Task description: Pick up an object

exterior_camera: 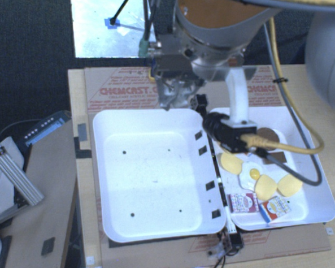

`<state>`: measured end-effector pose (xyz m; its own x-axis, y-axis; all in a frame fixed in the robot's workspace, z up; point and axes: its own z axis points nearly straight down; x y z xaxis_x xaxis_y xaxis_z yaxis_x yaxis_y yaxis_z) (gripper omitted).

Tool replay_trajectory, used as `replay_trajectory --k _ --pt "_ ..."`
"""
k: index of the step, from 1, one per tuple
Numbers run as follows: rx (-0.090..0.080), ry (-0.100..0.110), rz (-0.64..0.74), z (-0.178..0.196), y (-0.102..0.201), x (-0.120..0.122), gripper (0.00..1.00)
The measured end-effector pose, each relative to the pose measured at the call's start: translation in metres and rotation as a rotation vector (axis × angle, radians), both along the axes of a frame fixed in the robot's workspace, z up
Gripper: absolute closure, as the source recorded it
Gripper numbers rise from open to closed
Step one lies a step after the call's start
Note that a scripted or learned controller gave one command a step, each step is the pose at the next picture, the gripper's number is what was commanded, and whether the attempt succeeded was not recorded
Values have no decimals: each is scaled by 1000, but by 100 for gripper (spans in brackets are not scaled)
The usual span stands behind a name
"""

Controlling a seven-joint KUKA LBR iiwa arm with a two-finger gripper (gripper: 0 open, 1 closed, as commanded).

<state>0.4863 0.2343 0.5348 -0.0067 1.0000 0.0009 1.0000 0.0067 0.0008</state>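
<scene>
Looking down, finds the gripper [176, 97] at 12 o'clock from the view's centre, over the far rim of the left bin [111, 179], near that bin's 1 o'clock corner. Cannot tell how far the claw is open or whether it has hold of anything: blurred there, and partly masked by the arm [217, 20]. Places the pickable things well apart from it, all in the right bin [325, 206], toward 4 o'clock from centre. Counts three yellow pieces [231, 163] around a toy egg [252, 173]: one touching it at 10 o'clock, one touching at 5 o'clock, one just beyond at 4 o'clock. Spots a red-and-white packet [242, 202] at the egg's 7 o'clock, against the near wall, with a small box [277, 208] just beside it at 3 o'clock. Notes a brown disc [268, 136] at the egg's 1 o'clock, partly under a yellow cable [293, 148] that crosses the bin from a black fitting [227, 134]. Shows printed cardboard [125, 85] beneath both bins.
</scene>
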Motion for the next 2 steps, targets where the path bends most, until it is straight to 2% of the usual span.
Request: replay_trajectory --k 1,2 --pt "0 0 0 0 0 0 100" --pt "0 0 -1 0 0 0 0"
